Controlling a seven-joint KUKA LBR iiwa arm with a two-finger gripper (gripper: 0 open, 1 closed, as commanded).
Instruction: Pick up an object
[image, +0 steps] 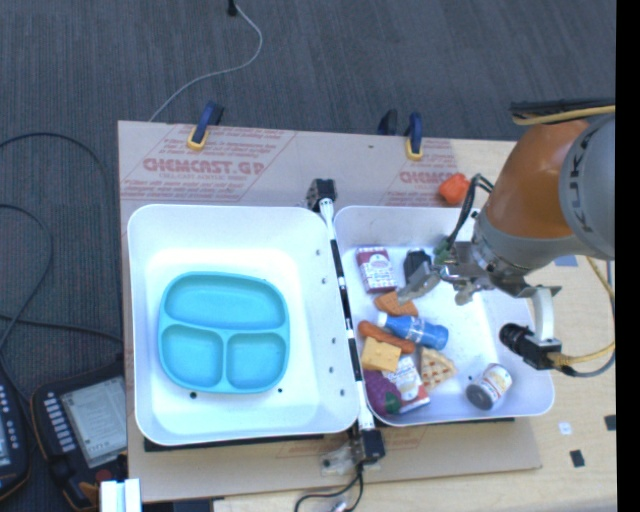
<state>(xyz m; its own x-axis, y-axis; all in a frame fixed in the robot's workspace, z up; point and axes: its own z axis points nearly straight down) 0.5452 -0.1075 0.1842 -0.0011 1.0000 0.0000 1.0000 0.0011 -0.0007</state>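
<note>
A grey arm with an orange band reaches in from the right over the right bin (520, 400), its gripper (420, 283) poised low above a heap of toy food. Whether the gripper is open or closed cannot be told, nor whether it has hold of anything. Directly beneath lies a blue bottle (418, 330) with a white cap, on its side beside an orange carrot (384, 336). A red-and-white carton (375, 268) rests near the bin's upper left; its label is too small to read. A yellow cheese block (380, 355), a waffle wedge (436, 367), a purple piece (378, 387) and a small tin can (489, 386) crowd the lower half. The left bin (150, 250) carries a glossy turquoise divided plate (225, 331). The brown board on the counter (190, 165) is printed "CHEMCAST GP".
</note>
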